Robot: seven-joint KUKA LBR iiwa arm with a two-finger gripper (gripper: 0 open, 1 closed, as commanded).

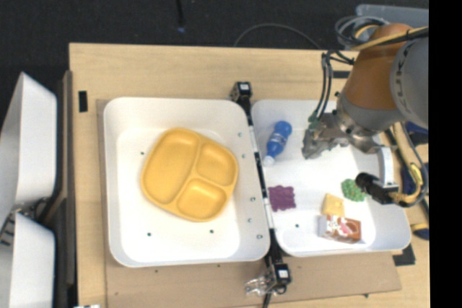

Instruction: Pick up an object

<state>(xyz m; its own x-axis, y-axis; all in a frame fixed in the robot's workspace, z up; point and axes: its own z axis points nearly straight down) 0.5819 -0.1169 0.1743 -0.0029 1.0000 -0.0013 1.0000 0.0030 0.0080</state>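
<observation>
My gripper (315, 143) hangs over the right bin (303, 227), near its upper middle, below the orange band of the arm. A blue bottle with a white cap (276, 140) lies just to its left, apart from it. A purple toy (281, 198) rests near the bin's left wall. A green toy (352, 189) lies at the right, partly behind a black part of the arm. A yellow block (333, 205) touches a red and white packet (341, 228) at the bin's front. Nothing shows between the gripper's fingers.
The left bin (123, 234) bears a yellow divided plate (189, 174) in its middle. A raised divider (258, 169) runs between the two bins. Cables (408, 177) hang from the arm over the right bin's right edge.
</observation>
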